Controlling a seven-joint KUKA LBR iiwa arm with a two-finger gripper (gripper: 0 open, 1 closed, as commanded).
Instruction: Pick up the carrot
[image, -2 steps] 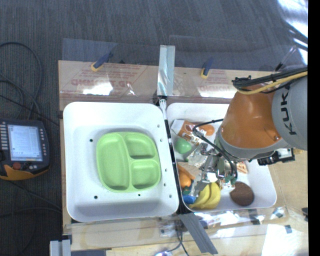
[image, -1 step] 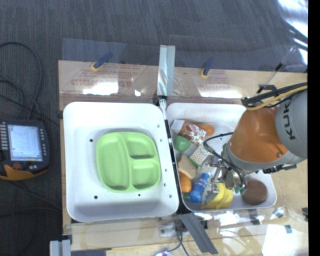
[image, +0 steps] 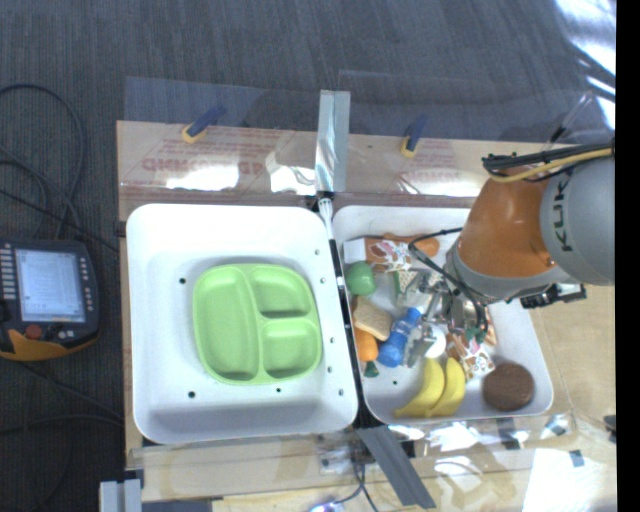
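Gripper (image: 440, 305) sits low in the right bin (image: 535, 345), mid-clutter; can't tell whether it's released or clenched, & nothing visibly in its grasp. Likely carrot (image: 367, 347) = small orange piece at the bin's left wall, w/ bread slice (image: 372, 319) just far of it & blue bottle (image: 397, 338) just right. Best approach imo: shift left, come straight down, avoid nudging the bottle or wall. Right bin also has bananas (image: 438, 385), brown round item (image: 509, 386), green item (image: 360, 278). Left bin (image: 160, 330) holds a green divided plate (image: 258, 322), compartments bare.
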